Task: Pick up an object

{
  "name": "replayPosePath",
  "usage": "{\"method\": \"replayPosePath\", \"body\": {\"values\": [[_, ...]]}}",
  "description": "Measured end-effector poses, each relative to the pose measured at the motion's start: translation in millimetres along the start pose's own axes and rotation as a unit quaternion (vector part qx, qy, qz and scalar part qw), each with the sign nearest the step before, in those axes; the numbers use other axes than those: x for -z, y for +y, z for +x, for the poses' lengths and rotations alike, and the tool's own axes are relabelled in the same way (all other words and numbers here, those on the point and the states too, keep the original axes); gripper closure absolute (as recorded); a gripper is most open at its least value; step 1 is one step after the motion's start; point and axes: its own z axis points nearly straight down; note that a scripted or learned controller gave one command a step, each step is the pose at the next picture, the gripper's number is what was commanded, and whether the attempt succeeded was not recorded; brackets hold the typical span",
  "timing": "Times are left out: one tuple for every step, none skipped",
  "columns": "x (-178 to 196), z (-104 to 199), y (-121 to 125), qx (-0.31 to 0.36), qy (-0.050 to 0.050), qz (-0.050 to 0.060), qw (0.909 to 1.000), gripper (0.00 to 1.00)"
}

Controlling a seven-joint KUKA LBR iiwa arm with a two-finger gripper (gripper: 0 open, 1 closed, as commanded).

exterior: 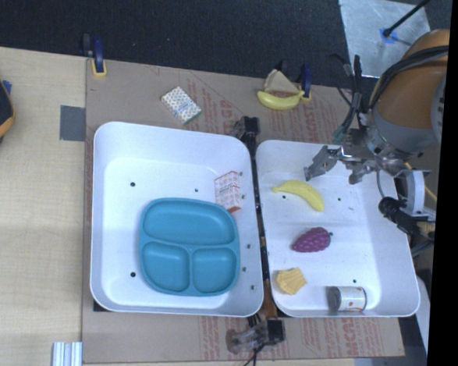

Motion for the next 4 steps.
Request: {"method": "replayPosePath", "body": {"values": [[-116.8,4.3,-31.3,0.000,0.000,0.000,1.0000,0.00],[-117.0,-28.1,-98.5,-0.001,0.000,0.000,1.0000,0.00],[-117.0,-9.6,-106.6,0.000,0.001,0.001,1.0000,0.00],[-107.1,-10.6,-106.8,0.001,0.000,0.002,1.0000,1.00]]}}
